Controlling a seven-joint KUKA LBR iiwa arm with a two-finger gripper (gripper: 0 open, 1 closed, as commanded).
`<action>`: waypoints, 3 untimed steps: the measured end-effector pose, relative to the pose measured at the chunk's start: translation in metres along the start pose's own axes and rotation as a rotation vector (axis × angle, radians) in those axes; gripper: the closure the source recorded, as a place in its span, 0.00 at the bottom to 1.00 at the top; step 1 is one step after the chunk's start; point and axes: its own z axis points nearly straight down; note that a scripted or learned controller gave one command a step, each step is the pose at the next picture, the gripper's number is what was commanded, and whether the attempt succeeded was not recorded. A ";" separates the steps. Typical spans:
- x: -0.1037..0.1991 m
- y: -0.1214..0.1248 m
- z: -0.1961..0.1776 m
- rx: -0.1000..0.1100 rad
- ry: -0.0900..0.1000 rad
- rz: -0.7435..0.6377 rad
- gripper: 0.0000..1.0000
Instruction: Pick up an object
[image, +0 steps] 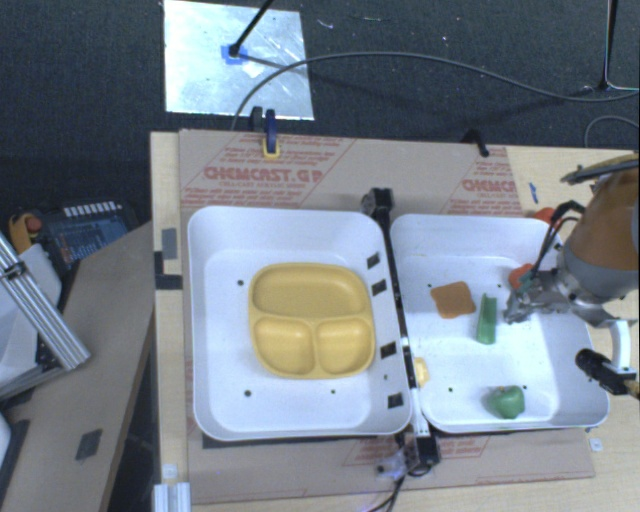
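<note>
Where the arm (610, 240) reached in from the right, much of it was cut off by the frame edge, and its hand (518, 305) was seen low over the right bin (470, 235), just right of a green stick (487, 319). Whether the hand was wide or narrow could not be told, since its tip was small and blurred against the white floor; nothing could be made out between its parts. The stick lay nearly upright in the view, apart from an orange-brown slab (453, 299) to its left. A green lump (507, 401) sat near the front wall of the same bin, well apart from the hand. A small red-orange thing (522, 272) was partly hidden behind the wrist and could not be identified. A yellow piece (420, 372) was glimpsed at the divider between the bins, mostly hidden by it. A yellow three-part tray (308, 320) lay in the left bin (215, 300). Both bins rested on a bench (420, 165).
</note>
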 end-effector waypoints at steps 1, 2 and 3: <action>0.009 0.000 -0.049 -0.002 0.000 -0.005 1.00; 0.005 -0.006 -0.096 -0.002 0.000 -0.004 1.00; 0.005 -0.006 -0.140 -0.003 0.000 -0.005 1.00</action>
